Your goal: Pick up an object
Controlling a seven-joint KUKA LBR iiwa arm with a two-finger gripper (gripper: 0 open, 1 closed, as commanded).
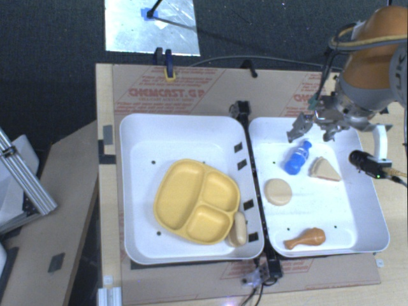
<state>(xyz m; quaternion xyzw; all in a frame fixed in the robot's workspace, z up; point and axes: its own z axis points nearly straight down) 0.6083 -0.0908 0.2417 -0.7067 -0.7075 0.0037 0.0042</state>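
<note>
The blue bottle (296, 157) lies in the upper part of the right bin (373, 225), near a wedge-shaped beige piece (325, 169), a round beige disc (278, 191) and a brown drumstick (306, 238). The end effector (317, 125) hangs just above the bottle with its fingers apart and nothing between them, so I judge the step is the approach; the next move calls for going down over the bottle and closing. The left bin (185, 127) holds a yellow divided tray (196, 200). The brown sheet (172, 88) on the tabletop shows red writing, seemingly "CHEMCAST GP".
</note>
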